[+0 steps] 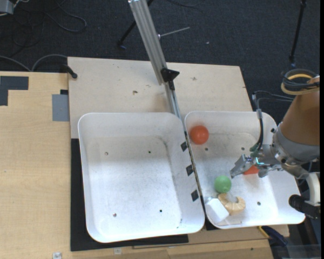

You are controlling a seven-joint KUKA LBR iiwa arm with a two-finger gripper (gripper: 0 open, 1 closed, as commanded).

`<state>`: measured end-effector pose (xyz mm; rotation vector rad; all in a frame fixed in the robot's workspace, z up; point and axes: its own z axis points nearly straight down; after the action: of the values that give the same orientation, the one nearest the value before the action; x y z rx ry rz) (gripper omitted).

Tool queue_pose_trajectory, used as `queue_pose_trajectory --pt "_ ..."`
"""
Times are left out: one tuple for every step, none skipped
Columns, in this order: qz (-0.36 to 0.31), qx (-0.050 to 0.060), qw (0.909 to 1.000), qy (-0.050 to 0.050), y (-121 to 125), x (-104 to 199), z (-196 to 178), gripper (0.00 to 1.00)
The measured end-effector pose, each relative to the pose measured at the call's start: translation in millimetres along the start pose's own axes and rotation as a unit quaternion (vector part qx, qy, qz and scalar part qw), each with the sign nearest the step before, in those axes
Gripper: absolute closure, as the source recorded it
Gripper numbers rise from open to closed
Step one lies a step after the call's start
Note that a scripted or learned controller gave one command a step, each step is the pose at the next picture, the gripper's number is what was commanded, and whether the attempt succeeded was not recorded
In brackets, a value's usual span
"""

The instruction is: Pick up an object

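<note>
claw [247, 169] over right bin [235, 124] (near green ball [222, 184])

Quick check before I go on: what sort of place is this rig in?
Most likely a robotics lab or test cell. Two white bins sit side by side on a plywood bench, loose cables trail over dark carpet, and a bare aluminium rail leans over the bench.
</note>
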<state>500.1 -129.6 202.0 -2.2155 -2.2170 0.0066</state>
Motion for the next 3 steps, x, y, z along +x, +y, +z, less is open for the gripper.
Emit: queue_pose_trajectory --pt "0.002 -0.003 1.0000 0.000 0.8 -0.8 -2.0 0.00" --pt "0.001 0.000 1.0000 0.000 2.1 -2.5 41.8 0.00" --pt "0.001 0.000 1.0000 0.000 -5.2 -3.5 87.3 0.00"
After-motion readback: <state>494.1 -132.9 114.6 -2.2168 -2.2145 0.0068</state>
